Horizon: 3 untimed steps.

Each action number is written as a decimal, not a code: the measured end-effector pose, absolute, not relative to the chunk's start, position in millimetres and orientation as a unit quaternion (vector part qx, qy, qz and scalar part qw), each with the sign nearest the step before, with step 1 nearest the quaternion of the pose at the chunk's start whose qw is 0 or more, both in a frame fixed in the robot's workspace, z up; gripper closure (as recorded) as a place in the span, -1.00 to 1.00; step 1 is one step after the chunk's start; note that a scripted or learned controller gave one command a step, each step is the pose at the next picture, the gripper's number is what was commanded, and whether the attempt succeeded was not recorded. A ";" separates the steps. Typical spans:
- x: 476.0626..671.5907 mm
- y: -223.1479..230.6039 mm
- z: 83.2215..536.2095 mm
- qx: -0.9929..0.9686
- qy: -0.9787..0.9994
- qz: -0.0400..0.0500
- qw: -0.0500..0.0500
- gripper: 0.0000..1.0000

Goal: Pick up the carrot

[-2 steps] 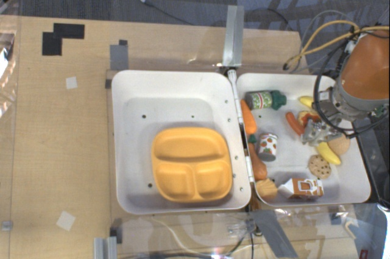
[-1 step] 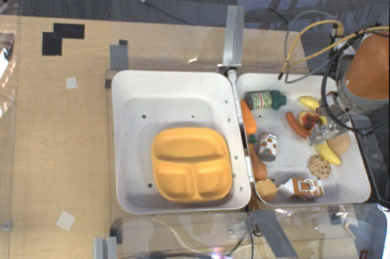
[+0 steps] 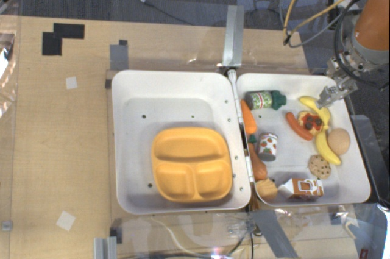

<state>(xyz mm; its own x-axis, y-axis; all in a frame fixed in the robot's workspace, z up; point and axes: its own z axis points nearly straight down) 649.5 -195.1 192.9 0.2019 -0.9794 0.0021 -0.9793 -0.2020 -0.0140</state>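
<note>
The carrot (image 3: 248, 120) lies against the left wall of the right bin (image 3: 359, 181), tip toward the frame's top, just below a green bottle (image 3: 265, 99). The gripper (image 3: 334, 93) hovers at the bin's upper-right corner, above a banana (image 3: 317, 107). Whether its fingers are open or closed cannot be determined.

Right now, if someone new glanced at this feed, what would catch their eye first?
Probably the yellow divided tray, bright and alone in the left bin. Next, the clutter of toy food in the right bin: the carrot lies along its left wall, below a green bottle, with bananas and an egg toward the right. The gripper hangs over that bin's upper right corner, well away from the carrot.
</note>
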 end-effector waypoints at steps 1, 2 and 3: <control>580.7 -143.3 143.2 -0.722 0.692 0.000 0.002 1.00; 601.5 -142.0 246.4 -0.793 0.609 -0.005 0.004 1.00; 587.3 -199.8 160.6 -0.893 0.450 0.001 0.001 1.00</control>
